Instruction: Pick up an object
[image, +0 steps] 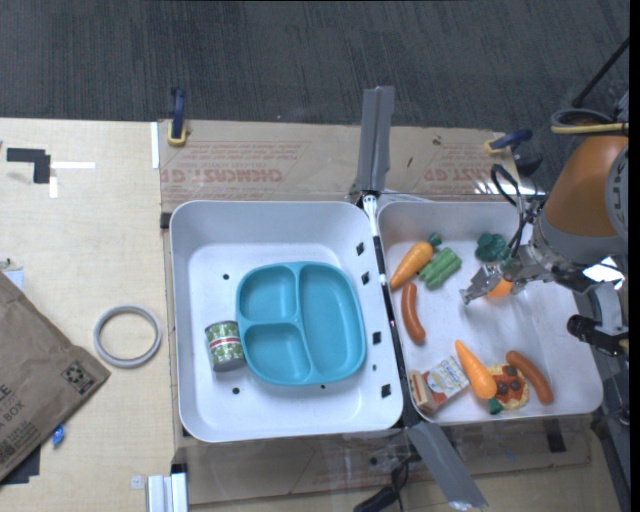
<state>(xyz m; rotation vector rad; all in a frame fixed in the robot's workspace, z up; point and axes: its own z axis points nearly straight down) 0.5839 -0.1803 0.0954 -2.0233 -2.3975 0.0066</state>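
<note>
In the camera view, the gripper (487, 285) was seen low in the right bin (560, 400). A small orange thing (501, 286) was tucked at its tips, but whether it was held could not be told. Nothing was seen lifted yet, so the picking up was judged not done. The back wall was close by; more open floor was left toward the middle.

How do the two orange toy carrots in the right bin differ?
The upper orange carrot with green top lies near the bin's far left corner, tip pointing down-left. The lower orange carrot lies near the front, beside the pizza slice toy, tip pointing up-left. Both are orange, tapered, lying flat.
</note>
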